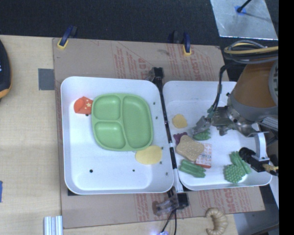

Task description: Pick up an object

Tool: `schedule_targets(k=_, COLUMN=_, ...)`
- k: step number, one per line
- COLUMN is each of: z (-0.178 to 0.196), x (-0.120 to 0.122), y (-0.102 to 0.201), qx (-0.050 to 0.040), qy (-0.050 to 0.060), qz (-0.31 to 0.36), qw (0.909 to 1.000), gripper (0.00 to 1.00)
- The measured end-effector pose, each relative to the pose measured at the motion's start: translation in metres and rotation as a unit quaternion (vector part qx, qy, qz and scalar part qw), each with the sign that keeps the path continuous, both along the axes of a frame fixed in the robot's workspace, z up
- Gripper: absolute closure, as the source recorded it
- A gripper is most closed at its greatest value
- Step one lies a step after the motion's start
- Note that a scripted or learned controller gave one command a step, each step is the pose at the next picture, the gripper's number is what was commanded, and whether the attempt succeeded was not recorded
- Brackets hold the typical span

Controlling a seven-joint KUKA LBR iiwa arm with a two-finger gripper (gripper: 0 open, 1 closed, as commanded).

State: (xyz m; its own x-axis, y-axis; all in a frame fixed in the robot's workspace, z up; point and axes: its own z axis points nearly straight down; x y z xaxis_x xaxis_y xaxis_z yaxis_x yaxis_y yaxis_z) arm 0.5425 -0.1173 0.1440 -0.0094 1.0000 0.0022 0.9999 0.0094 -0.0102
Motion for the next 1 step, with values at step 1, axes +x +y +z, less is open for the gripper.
schedule_targets(k=1, z=-0.0437, x=0.0145, y=-0.0043, qx=-0.0009, qy=-0.001, qz=-0.002, qw=1.0, gripper=0.0)
